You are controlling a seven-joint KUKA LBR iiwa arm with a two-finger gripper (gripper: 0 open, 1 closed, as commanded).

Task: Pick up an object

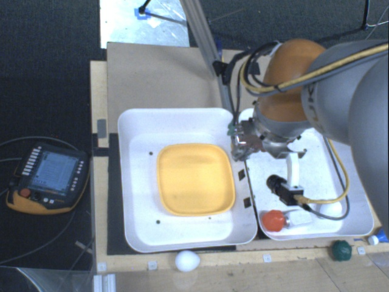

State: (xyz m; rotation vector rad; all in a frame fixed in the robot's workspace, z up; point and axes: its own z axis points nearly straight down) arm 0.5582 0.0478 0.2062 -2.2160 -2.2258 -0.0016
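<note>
Red, round and glossy, a small ball lies in the front corner of the shallow white bin on the view's right, close to the wall it shares with its neighbour. It looks like the handiest thing to lift there. A pale rounded thing sits farther along the same front wall, too washed out against the white to name.

The two-finger gripper hangs under the grey arm's orange band, over the shared wall. It is towards the back of the bin and well apart from the ball. The wrist hides how its grip stands, so I cannot say whether it is wide or narrow, and nothing shows in it.

I judge the pick as not yet made. Still to do are the move over a chosen object, the descent, the closing and the lift.

In the neighbouring white bin a square yellow plastic plate lies flat in the middle. Outside the bins, on the bench's front edge, are a white ball and a small dark green object. A handheld control pendant rests on the dark floor at far left.
</note>
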